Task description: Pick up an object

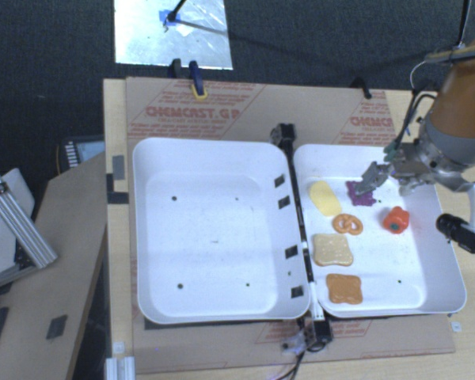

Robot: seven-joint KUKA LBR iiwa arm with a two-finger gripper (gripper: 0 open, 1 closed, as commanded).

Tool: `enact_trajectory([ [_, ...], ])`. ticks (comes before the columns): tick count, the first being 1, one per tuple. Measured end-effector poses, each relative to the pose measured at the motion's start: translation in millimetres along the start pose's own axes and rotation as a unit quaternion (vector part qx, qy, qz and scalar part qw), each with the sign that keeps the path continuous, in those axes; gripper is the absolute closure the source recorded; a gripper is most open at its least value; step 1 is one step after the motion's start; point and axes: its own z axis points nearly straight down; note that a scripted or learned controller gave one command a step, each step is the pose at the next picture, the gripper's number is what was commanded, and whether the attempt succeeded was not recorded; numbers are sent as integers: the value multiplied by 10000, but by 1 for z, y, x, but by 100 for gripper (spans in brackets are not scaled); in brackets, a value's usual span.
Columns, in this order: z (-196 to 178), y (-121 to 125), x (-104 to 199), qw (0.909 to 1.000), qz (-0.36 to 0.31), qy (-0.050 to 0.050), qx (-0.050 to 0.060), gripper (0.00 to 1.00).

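Observation:
The right bin [439, 279] holds several toy foods. A yellow piece [325, 199] lies near its left wall, with a purple piece [362, 194] just to its right. Below them are a pretzel [347, 225], a pale bread slice [332, 250] and a brown toast piece [344, 289]. A red-orange pepper [395, 221] sits further right. My gripper [378, 176] reaches in from the right and hangs directly over the purple piece, its tip at the piece's upper edge. Whether it touches the piece is not visible.
The left bin [146, 212] stands beside the right one, separated by a black hinge strip [294, 212]. A shiny metal sheet [172, 20] lies at the back. The arm's orange band [463, 93] and a black fixture [461, 232] occupy the right side.

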Motion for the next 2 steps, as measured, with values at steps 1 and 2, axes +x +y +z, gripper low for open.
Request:
enact_trajectory([
  [1,77,3,52,10000,-31,16,35,0],
  [2,62,4,48,10000,-4,0,-8,100],
])
